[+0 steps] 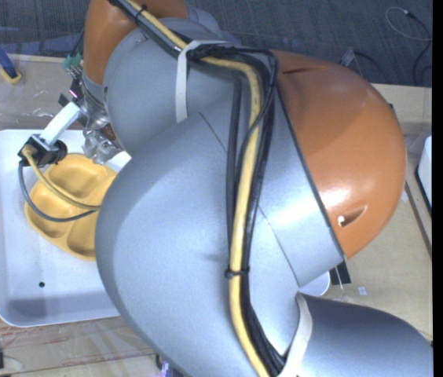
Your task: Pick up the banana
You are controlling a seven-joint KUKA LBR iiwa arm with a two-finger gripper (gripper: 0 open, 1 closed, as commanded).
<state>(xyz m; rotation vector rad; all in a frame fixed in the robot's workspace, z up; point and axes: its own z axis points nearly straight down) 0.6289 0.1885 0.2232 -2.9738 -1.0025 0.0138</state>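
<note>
Arm (206, 234) takes up most of your view, grey shell in the foreground, orange band (355, 155) on the right, with a yellow and black cable bundle (241, 210) strapped along it by white ties. Gripper (96, 141) sits at upper left, over the far right part of the left bin (9, 289), and the wrist body covers most of it. You cannot tell from this angle whether it is open or closed, and nothing is visibly held in it. A white bracket (58, 124) sticks out from the wrist toward the left, with a black block at its end. A thin black cable (23, 181) loops down from that block across the yellow object below. Banana (64, 203) lies in the left bin, in its middle to far part, just below and left of the gripper. It reads as a lumpy yellow mass, and its right side is hidden behind the arm, so you only get part of its outline. Contact between gripper and banana is not clear; they are close, and the near edge of the wrist overlaps the yellow top. A small dark speck (41, 283) sits on the bin floor nearer the front. Bench (17, 93) shows beyond the bin, with a small blue and yellow item (5, 65) at its far left. The edge of the second bin (426, 163) peeks in at right.
</note>
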